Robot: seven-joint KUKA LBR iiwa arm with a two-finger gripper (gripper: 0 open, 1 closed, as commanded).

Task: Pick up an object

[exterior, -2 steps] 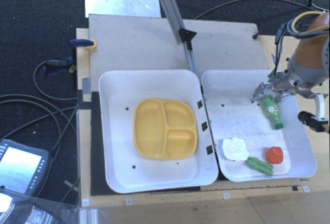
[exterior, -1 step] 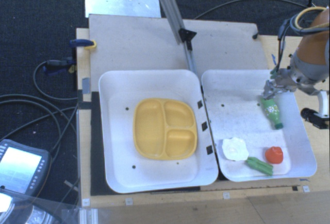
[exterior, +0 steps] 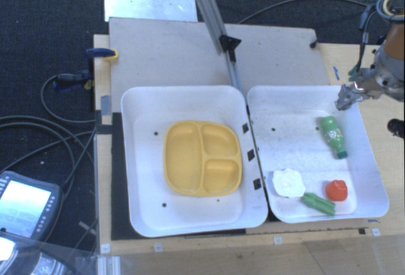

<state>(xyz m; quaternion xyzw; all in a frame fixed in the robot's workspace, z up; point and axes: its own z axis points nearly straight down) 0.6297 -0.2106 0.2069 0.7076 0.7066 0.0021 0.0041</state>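
Just below-left of the hand (exterior: 347, 98) lies the green bottle (exterior: 332, 135), apart.

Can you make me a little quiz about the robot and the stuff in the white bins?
1. True or false: the yellow tray lies in the left bin.
2. How many things lie in the right bin?
3. Which thing is nearest the gripper? A) orange piece B) green bottle C) white piece

Key:
1. True.
2. Four: the green bottle, the white piece, the orange piece and a small green piece.
3. B.
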